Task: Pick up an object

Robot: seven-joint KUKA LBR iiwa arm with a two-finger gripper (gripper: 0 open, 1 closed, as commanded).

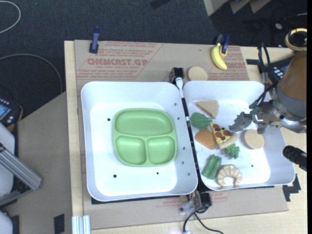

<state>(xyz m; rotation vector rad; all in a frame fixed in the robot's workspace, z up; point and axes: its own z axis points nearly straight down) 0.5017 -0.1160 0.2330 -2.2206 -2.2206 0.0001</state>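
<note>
Gripper [240, 122] sits low in the right bin [273, 172], just left of the tan disc [254, 139] and right of the pizza slice [222, 134]. Honestly can't tell how its tips are set, they're a dark blur from this angle, and nothing visibly sits between them. The arm [292, 89] comes in over the bin's right rim and covers that edge.

All the pickable stuff is crowded into the left half of the right bin: a wedge of bread [207, 107] near the top, a green leaf [200, 120] just under it, an orange piece [205, 139] touching the pizza slice, broccoli [232, 151] just below the pizza, a green pepper [211, 166] and a croissant [229, 175] close to the front rim. The leaf and the orange piece are nearly against the divider between the two bins, so it's tight on that side. The bare floor is the upper right part of the bin and the lower right corner, past the disc.

Left bin [95, 145] has a green tray [145, 136] with three compartments sitting in the middle, with white floor open all around it.

Outside the bins, on the board behind them, a banana [219, 57] and a round cookie [197, 73] lie near the back edge of the right bin.
</note>
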